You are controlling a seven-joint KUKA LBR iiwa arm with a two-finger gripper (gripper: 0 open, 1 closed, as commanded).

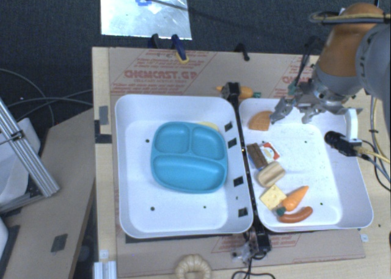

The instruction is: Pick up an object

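Note:
My gripper (294, 113) hangs over the back of the right bin (342, 174), open, with nothing between its fingers (280, 113). Just left of it, against the bin's back left corner, lies an orange-brown bread slice (259, 121). Further forward along the bin's left side are a dark chocolate bar with a red and white wrapper (259, 152), a tan bread roll (270, 174), a yellow cheese cube (272, 197), an orange carrot (295, 196) and a red sausage (295, 214).
The left bin (140, 210) holds a blue divided plate (188, 155) with a small yellow item (211, 126) behind it. An orange object (245, 93) sits outside the bins near the divider's far end. A black-tipped white handle (342, 140) juts from the arm over the right bin.

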